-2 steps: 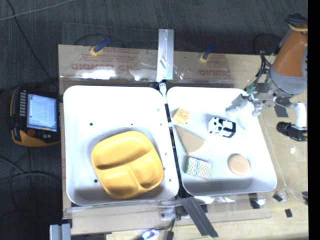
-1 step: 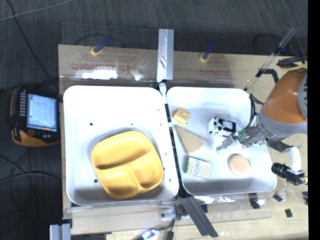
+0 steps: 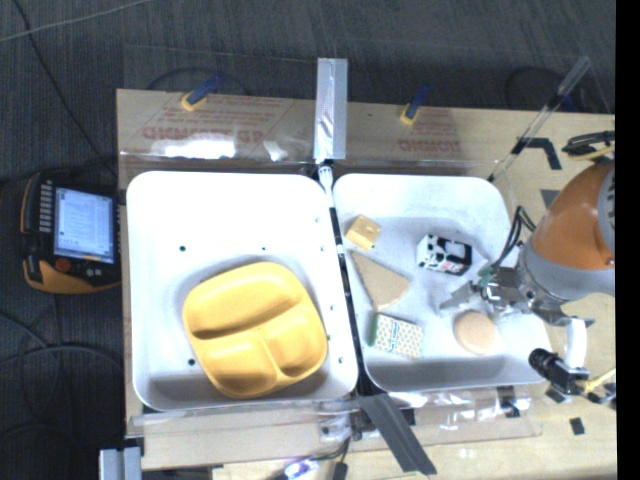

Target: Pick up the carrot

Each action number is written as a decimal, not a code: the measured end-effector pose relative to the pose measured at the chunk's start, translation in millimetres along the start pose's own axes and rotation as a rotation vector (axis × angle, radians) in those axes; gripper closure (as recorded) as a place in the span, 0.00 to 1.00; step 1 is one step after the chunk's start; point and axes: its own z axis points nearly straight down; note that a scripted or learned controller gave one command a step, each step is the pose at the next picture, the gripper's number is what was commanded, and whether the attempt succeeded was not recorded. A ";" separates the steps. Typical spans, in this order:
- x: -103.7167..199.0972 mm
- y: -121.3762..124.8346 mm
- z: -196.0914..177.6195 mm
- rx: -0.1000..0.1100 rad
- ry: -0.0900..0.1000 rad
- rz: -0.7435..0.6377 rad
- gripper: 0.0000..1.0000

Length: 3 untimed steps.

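My gripper (image 3: 482, 290) is low in the right bin (image 3: 490, 200), near its right wall, with the arm's orange band (image 3: 575, 223) behind it. It hangs just above a round tan piece (image 3: 477, 333). It is right of a black and white item (image 3: 443, 254). Further left in the same bin lie a tan wedge (image 3: 385, 283), a small yellow block (image 3: 362, 231) and a green and white patterned box (image 3: 398, 335). No item is seen held in the gripper.
The left bin (image 3: 160, 208) holds a yellow divided plate (image 3: 255, 326). A metal divider strip (image 3: 332, 108) stands between the bins at the back. A handheld pendant (image 3: 72, 233) lies off the bench at the left.
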 end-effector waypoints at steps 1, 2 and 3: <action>-0.3 -0.4 -7.8 0.002 -0.001 0.001 1.00; -5.0 14.6 -140.9 0.001 -0.012 -0.014 1.00; 31.7 66.6 -203.7 0.002 -0.013 -0.231 1.00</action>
